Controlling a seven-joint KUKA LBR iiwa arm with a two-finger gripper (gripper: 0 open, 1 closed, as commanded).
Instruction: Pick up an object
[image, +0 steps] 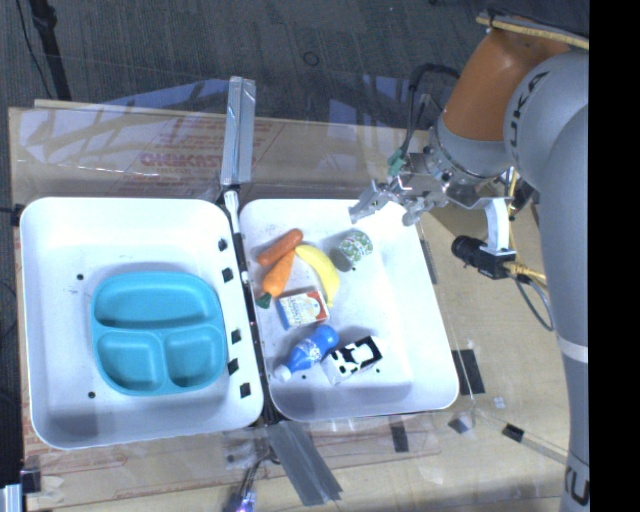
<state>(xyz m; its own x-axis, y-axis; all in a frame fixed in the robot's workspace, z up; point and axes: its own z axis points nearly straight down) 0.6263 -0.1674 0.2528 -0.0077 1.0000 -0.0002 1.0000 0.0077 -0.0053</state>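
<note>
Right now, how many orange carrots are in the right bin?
2: one orange carrot near the bin's left wall, another just below it, touching the yellow banana. More may be hidden.

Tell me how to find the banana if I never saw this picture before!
Look at the two white bins and pick the right bin, the one full of small things. Near its upper middle lies the banana, just right of two orange carrots and above a little carton. It is the only yellow, curved thing there.
</note>
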